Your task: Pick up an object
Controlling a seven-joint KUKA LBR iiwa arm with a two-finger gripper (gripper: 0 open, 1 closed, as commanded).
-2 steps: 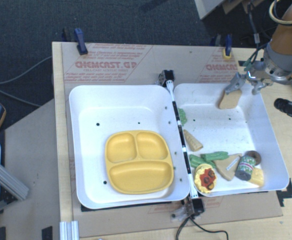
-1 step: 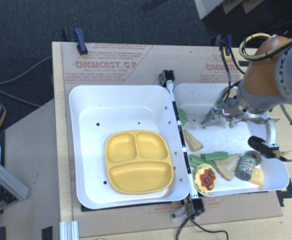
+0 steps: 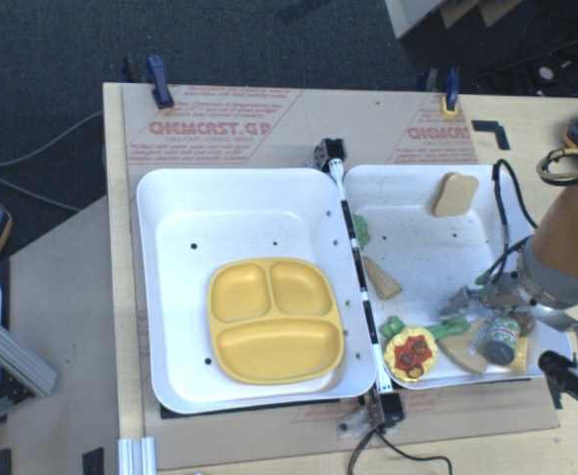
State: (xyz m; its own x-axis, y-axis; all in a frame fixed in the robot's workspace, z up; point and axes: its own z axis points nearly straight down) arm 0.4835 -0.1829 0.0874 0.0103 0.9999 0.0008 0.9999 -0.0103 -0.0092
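Camera view — I see the gripper (image 3: 484, 305) low in the right bin (image 3: 418, 191), near corner, over a small jar (image 3: 497, 341) beside the pizza slice (image 3: 411, 352); finger state I cannot tell. Yellow divided plate (image 3: 272, 319) sits in the left bin (image 3: 170, 265).

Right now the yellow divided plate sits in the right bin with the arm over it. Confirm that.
Wrong bin. The camera view shows the yellow divided plate in the left bin; the arm is over the right bin, not over the plate.
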